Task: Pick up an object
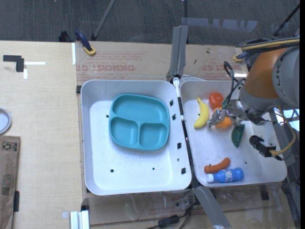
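The right bin [267, 175] holds a yellow banana [202, 114], a red-orange round fruit [216, 99], a dark green piece [237, 134], an orange-red sausage [217, 165] and a blue bottle [228, 175]. My gripper [218, 118] is low in the upper middle of that bin, just right of the banana and below the round fruit. A small orange object [226, 123] sits right against it, partly hidden by the gripper. I cannot tell whether the gripper has hold of it.
The left bin [95, 175] carries a teal divided plate [139, 121]. A metal divider post [179, 51] rises between the bins at the back. The grey arm with its orange band [264, 75] and cables hang over the right bin's far right side.
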Action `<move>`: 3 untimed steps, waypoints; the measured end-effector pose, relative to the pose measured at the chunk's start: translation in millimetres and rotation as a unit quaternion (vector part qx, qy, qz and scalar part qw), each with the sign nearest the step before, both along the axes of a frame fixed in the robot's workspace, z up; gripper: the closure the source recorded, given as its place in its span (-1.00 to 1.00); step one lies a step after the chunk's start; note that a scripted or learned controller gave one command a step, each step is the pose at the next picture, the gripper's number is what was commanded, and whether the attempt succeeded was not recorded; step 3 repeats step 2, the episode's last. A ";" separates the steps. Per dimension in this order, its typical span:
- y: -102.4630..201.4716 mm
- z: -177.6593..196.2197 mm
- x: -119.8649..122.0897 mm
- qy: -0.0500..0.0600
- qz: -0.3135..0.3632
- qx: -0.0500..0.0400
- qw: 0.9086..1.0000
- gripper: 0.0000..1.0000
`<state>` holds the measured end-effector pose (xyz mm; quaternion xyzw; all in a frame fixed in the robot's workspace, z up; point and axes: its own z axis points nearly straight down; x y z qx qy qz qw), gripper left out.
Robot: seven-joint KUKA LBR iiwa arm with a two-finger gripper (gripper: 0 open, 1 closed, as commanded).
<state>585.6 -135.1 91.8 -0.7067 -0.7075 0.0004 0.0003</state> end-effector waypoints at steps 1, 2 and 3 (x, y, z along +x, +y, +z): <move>-1.0 8.6 -0.5 0.001 -0.002 0.000 1.000 1.00; 64.2 99.7 39.1 0.000 0.001 -0.001 1.000 1.00; 64.2 99.7 39.1 0.000 0.001 -0.001 1.000 1.00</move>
